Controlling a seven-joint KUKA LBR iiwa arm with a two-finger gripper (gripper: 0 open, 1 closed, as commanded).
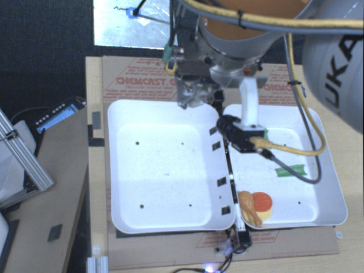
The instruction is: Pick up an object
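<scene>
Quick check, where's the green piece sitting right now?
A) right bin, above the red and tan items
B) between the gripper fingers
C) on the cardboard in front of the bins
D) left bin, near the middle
A: the green piece lies on the floor of the right bin, farther up the view than the red disc and tan item near that bin's front corner.
</scene>
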